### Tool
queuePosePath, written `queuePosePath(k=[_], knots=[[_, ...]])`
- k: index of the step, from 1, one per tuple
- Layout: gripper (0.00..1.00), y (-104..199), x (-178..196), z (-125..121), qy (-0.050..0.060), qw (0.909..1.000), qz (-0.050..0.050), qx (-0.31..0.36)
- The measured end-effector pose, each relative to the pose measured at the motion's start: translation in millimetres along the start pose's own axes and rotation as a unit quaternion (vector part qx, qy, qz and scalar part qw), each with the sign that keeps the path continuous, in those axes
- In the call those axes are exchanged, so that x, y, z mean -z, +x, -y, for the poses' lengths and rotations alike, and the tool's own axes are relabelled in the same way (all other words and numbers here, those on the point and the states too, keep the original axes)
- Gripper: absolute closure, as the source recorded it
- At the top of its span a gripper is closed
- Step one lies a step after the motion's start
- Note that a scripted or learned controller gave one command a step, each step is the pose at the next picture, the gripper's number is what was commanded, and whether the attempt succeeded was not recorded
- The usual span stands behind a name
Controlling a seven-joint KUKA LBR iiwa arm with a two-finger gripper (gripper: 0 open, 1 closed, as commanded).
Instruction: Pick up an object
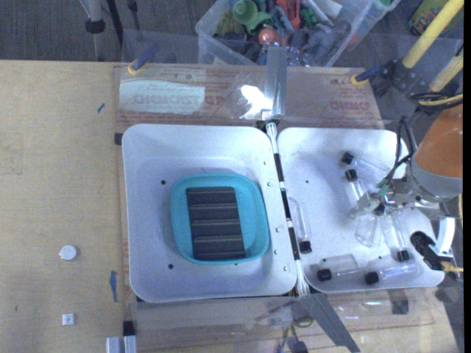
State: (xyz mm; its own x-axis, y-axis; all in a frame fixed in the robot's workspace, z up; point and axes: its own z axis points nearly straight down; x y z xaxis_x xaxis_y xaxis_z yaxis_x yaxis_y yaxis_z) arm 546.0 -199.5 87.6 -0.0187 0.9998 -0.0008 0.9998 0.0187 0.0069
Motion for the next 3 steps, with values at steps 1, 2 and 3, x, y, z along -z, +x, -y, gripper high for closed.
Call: queuePosePath(k=[1, 2, 3], knots=[[1.00, -1.3, 11.1, -1.2, -0.002, 1.0000, 0.001, -0.001], [1.00, 61.0, 39.8, -50.3, 0.003, 0.9989, 0.000, -0.047], [1.00, 99.8, 100.0, -95.9, 0.003, 0.9978, 0.001, -0.066]])
